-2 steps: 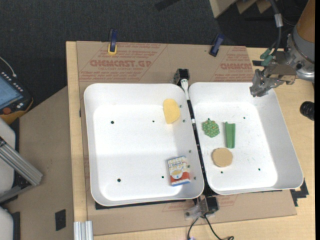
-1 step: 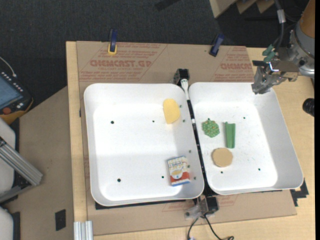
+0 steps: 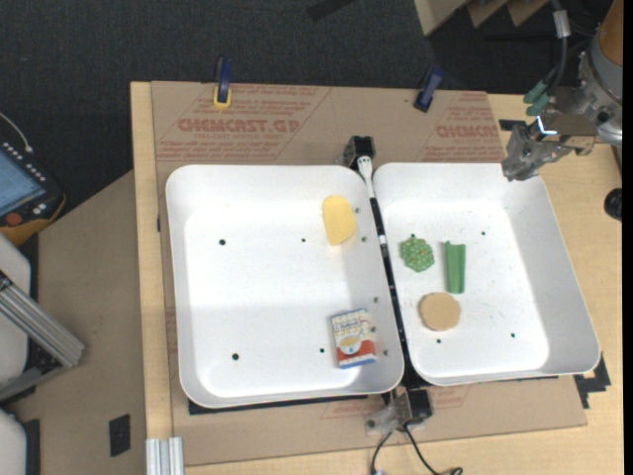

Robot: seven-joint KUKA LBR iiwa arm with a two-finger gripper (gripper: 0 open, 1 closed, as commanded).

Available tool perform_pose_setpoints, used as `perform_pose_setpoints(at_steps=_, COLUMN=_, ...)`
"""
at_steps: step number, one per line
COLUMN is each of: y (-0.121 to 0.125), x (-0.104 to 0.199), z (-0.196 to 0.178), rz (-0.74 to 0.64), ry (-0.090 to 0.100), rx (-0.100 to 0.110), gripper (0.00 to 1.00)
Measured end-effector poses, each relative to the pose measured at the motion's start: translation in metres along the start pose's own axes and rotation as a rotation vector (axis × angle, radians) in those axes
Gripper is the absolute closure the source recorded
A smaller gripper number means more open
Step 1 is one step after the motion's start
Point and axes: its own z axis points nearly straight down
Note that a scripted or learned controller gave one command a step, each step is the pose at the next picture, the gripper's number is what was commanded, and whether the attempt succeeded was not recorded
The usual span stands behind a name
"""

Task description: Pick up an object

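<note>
The left bin (image 3: pixel 198 265) holds a yellow oblong piece (image 3: pixel 339 220) near its back right and a small printed carton (image 3: pixel 353 337) near its front right corner. In the right bin (image 3: pixel 554 265) lie a green knobbly cluster (image 3: pixel 416 254), a green upright stick (image 3: pixel 455 267) beside it and a tan round disc (image 3: pixel 439 312) in front of them. My gripper (image 3: pixel 520 161) hangs at the back right corner of the right bin, above its rim and well away from every object. Nothing shows between its fingers.
The bins sit side by side on a cardboard sheet (image 3: pixel 297 117) held by a blue and yellow clamp (image 3: pixel 223 82) and a blue clamp (image 3: pixel 428 87) at the back. A black bracket (image 3: pixel 359 151) sits where the bins meet. Cables run at the front edge (image 3: pixel 401 424).
</note>
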Motion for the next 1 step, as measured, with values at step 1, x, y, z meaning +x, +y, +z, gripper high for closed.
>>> perform_pose_setpoints(at_steps=1, y=0.0009, x=-0.0001, z=-0.0104, rz=-0.001, ry=-0.002, rx=-0.003, gripper=1.00)
